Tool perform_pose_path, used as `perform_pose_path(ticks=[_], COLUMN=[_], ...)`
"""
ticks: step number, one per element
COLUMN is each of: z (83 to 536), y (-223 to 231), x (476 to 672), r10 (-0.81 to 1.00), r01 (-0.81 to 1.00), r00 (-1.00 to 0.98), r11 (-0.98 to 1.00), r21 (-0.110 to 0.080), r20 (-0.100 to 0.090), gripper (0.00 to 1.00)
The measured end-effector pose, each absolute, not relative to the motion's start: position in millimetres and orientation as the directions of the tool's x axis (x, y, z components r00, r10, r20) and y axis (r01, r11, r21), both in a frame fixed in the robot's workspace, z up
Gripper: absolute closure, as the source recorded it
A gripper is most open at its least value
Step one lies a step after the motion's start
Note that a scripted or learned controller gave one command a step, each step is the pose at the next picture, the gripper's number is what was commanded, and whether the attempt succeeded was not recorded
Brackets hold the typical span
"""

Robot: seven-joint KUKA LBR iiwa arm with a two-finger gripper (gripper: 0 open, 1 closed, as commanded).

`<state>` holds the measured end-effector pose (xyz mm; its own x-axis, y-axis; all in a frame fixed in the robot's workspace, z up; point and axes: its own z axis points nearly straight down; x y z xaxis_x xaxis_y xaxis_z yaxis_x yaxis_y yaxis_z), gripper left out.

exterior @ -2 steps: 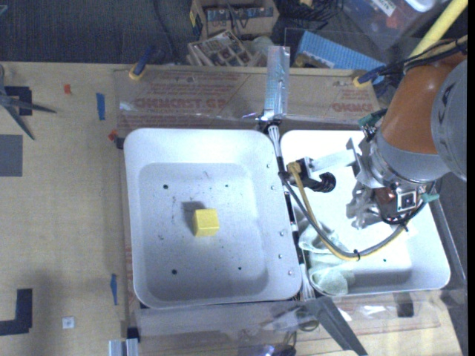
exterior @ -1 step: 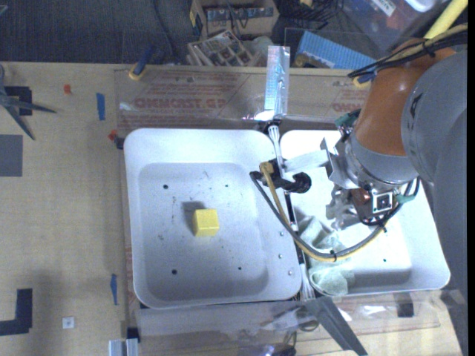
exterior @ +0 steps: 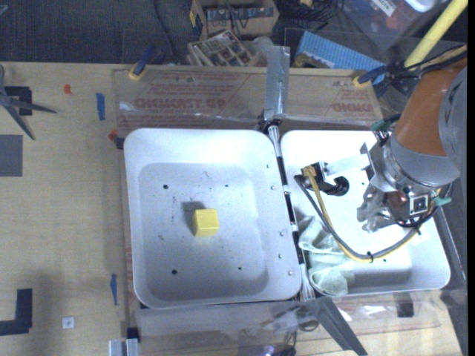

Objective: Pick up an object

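Across in the left-hand shallow white bin [exterior: 148, 154] sits the small yellow cube [exterior: 206, 222], well apart from my gripper [exterior: 373, 217], whose opening I cannot tell, over the right-hand bin [exterior: 415, 269].

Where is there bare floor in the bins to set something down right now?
Left bin: bare all around the yellow block near its middle. Right bin is crowded: tool over its middle, pale cloth in its near-left corner.

Setting: robotics lab. Evidence: plywood surface [exterior: 59, 236], left white bin [exterior: 137, 199], right white bin [exterior: 423, 269], cardboard backing [exterior: 193, 99], clamp [exterior: 141, 64], cables [exterior: 167, 10], equipment boxes [exterior: 230, 10].
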<state>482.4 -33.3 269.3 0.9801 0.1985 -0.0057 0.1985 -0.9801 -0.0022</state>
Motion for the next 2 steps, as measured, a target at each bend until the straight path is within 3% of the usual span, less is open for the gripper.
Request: perform_pose_path(ticks=[2], z=[286.4], y=[-30.5], x=[484.2], r10=[0.207], r01=[0.207], r00=[0.978], r11=[-0.978], r21=[-0.002], r20=[-0.013], gripper=[1.00])
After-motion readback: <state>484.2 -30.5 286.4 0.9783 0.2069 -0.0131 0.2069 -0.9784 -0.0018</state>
